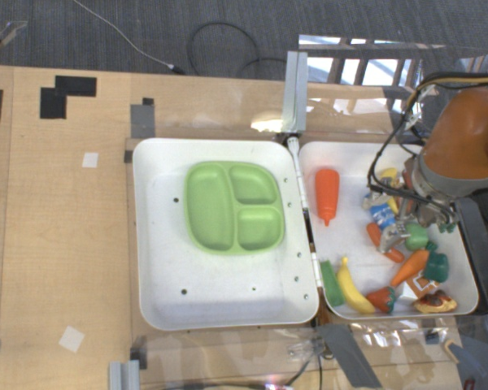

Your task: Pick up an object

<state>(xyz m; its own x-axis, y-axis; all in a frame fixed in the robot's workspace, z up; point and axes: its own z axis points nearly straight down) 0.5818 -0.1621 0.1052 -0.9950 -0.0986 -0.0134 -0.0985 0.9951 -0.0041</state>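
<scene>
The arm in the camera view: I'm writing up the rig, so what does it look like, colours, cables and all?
The arm is bulky and rounded, with a broad orange band over a grey wrist section. Thin black cables loop from its upper side down along the wrist. Below the grey part sits the gripper, a small metallic grey assembly; its details are too small to make out among the toys.

Two white bins: the left bin [159, 299] holds a pale green divided plate [232, 205]; the right bin [354, 157] holds an orange-red bottle [326, 195], a yellow banana [354, 291], an orange carrot [410, 267] and dark green pieces, under the grey, orange-banded arm [464, 140]
</scene>
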